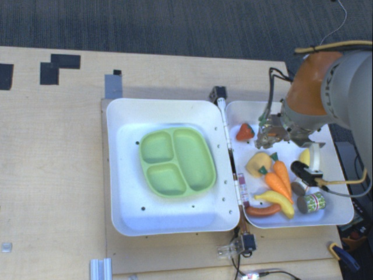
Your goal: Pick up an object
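right bin (344,214), arm (326,92) hiding toys

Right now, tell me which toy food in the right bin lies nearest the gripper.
The red strawberry. It sits alone in the right bin's upper left corner, just left of the gripper, while the yellow pepper, carrot and banana lie farther down.

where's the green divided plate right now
In the camera view the green divided plate lies flat in the middle of the left white bin, across the divider from the toy food in the right white bin.
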Controlling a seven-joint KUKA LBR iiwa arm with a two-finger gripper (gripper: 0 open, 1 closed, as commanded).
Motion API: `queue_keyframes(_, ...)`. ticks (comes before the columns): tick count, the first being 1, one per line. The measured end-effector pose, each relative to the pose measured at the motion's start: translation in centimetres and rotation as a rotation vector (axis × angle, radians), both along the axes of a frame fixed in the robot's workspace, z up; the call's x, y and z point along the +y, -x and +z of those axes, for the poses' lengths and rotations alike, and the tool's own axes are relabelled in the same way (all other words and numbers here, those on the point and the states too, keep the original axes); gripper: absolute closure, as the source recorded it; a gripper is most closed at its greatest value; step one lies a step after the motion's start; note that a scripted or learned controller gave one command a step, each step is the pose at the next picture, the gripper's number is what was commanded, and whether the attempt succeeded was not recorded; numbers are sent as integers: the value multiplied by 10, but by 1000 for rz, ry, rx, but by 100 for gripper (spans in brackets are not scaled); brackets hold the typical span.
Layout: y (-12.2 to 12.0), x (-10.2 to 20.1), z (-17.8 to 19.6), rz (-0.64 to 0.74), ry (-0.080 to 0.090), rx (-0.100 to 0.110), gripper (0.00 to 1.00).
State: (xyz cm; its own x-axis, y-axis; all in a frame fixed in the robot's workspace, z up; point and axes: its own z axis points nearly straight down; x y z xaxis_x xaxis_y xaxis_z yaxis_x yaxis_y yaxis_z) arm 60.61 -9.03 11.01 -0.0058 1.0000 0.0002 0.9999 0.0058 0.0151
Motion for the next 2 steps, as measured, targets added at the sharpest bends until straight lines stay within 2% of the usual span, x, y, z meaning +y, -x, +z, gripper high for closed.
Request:
queue_keyframes(1, 0, 0, 0, 0, 0, 0, 0)
queue_keyframes(2, 30, 6, -23, -4, 1, 7, 0)
